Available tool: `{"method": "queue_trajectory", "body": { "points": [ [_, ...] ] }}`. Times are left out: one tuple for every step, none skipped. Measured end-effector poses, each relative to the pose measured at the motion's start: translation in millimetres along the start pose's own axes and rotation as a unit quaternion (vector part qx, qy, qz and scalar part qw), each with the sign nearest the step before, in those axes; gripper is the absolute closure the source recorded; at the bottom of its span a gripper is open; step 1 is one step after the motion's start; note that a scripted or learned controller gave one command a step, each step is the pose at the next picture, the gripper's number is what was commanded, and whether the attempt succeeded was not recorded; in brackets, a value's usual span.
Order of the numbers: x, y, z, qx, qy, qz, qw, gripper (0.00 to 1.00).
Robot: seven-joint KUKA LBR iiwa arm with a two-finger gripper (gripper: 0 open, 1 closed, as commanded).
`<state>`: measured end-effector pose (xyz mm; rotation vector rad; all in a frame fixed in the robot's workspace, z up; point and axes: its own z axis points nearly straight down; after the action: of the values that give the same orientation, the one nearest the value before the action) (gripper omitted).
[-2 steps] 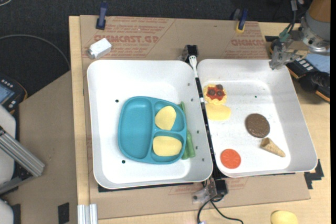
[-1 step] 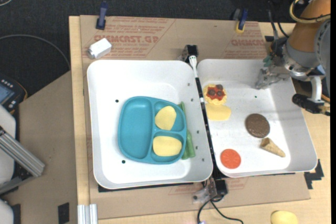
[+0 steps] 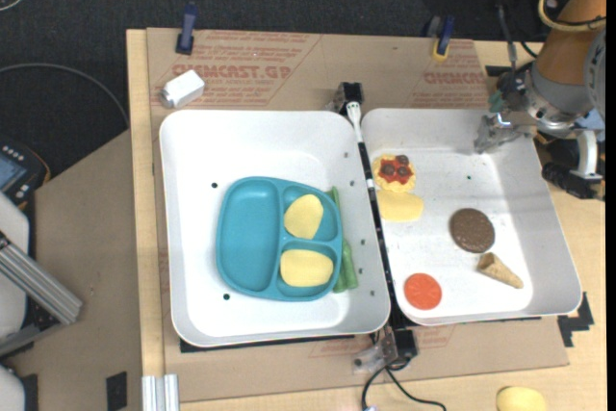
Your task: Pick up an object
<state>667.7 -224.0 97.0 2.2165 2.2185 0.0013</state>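
Note:
The right bin (image 3: 539, 197) holds a small yellow pastry topped with red berries (image 3: 394, 171), a pale yellow piece (image 3: 399, 206) just below it, a brown round cookie (image 3: 473, 230), an orange-red disc (image 3: 423, 291) and a tan cone-shaped wedge (image 3: 500, 270). My gripper (image 3: 489, 134) hangs over the bin's far right corner, apart from all of these, with the cookie about a hand's width nearer the front. Nothing shows in its grasp.
The left bin (image 3: 192, 168) carries a teal divided plate (image 3: 248, 236) with two yellow food pieces (image 3: 305, 217) (image 3: 306, 267) and a green strip (image 3: 344, 255) along its right edge. A white block (image 3: 183, 89) and two blue clamps (image 3: 186, 29) (image 3: 443, 38) sit on the cardboard behind the bins.

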Motion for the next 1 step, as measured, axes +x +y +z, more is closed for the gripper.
{"method": "queue_trajectory", "body": {
  "points": [
    [0.1,0.8,-10.7,-0.001,-0.001,-0.001,1.0,1.0]
  ]
}}
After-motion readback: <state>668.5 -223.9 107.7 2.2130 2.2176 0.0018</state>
